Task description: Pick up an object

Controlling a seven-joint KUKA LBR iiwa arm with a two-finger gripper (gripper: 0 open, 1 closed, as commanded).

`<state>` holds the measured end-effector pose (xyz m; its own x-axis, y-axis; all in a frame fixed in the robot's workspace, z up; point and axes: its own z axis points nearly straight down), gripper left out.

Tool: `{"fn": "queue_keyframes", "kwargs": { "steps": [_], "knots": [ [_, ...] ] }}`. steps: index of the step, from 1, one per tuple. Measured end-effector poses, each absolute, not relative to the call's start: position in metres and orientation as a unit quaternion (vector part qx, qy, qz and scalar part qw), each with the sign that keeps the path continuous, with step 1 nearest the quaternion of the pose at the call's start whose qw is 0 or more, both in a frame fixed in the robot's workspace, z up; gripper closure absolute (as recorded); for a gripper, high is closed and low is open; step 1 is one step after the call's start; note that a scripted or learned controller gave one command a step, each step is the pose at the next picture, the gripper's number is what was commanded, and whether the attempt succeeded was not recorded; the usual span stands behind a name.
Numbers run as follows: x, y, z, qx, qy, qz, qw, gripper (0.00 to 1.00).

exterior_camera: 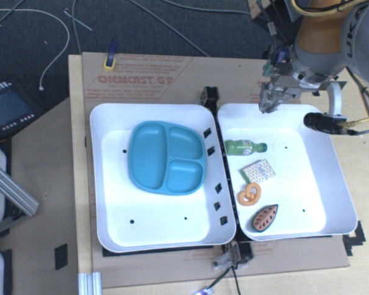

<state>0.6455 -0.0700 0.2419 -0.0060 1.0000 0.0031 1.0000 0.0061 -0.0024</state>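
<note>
1. Candidate objects all sit in the right bin (320, 183), bunched along its left side, lower centre-right of frame.
2. Green bottle (245, 147): lying on its side, topmost of the group, just beside the divider between the bins.
3. Checkered packet (259, 171): flat, tilted, directly below the bottle, apart from it.
4. Orange pretzel (249, 195): just below the packet, close to or touching its lower corner; can't tell which.
5. Brown-and-orange oval item (265, 217): lowest of the four, near the bin's front wall, just below the pretzel.
6. Gripper (270, 105): upper right of frame, at the right bin's back rim, pointing down. Nothing between the fingers. Fingers look close together, but can't tell opening width from this angle.
7. Gripper is well apart from every object; the bottle is the nearest, below and left of it.
8. Arm (323, 29): grey with orange band, enters from the upper right corner.
9. Left bin (107, 183): holds a blue divided plate (168, 157), three compartments, sitting centre-left of frame.
10. Both bins rest on a cardboard sheet (147, 72); cables (67, 23) run across the dark floor at upper left.
</note>
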Motion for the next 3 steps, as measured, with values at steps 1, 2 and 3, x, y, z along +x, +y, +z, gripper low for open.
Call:
{"fn": "queue_keyframes", "kwargs": {
  "steps": [1, 2, 3],
  "knots": [
    [0.656, -0.012, 0.244, -0.705, -0.709, -0.0014, 0.0, 1.0],
    [0.649, 0.042, 0.246, -0.705, -0.709, -0.0005, 0.001, 1.0],
    [0.653, 0.092, 0.248, -0.705, -0.709, -0.0014, 0.0, 1.0]
  ]
}}
